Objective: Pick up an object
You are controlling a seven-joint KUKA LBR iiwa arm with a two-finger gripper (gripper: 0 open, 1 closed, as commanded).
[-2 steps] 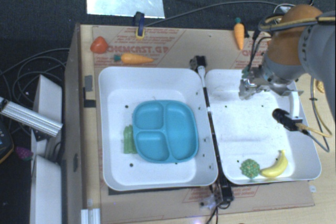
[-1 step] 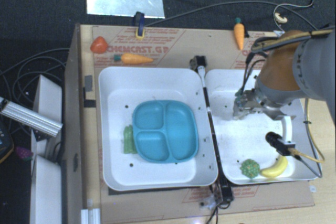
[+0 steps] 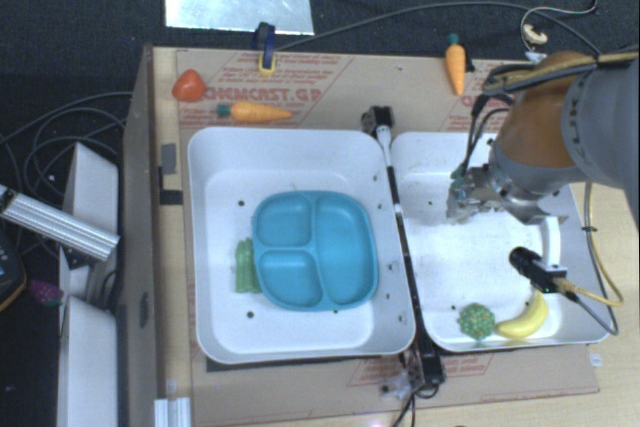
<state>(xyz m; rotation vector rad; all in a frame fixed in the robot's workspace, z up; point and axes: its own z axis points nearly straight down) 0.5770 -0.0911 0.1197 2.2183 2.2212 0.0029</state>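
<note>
**A:** Where's your gripper (image 3: 462,205) right now, and is it carrying anything?

**B:** You've got it low over the right bin (image 3: 432,245), near that bin's left wall, with the arm (image 3: 560,130) bulking above it. You can't tell from this angle whether it's released or clenched, and nothing shows between its tips, so don't count anything as held.

**A:** So what would you go for?

**B:** Your candidates sit in the right bin's near corner: a banana (image 3: 527,319) and a green ball (image 3: 477,320) just beside it, both well apart from the gripper. They've likely rolled there against the rim, which will crowd your approach.

**A:** And the left bin (image 3: 215,215)?

**B:** It holds a blue divided plate (image 3: 314,249) with a green piece (image 3: 245,266) touching its left edge. The carrots (image 3: 258,112) and tomato (image 3: 188,86) lie on the cardboard outside, so you'd judge them out of play.
</note>
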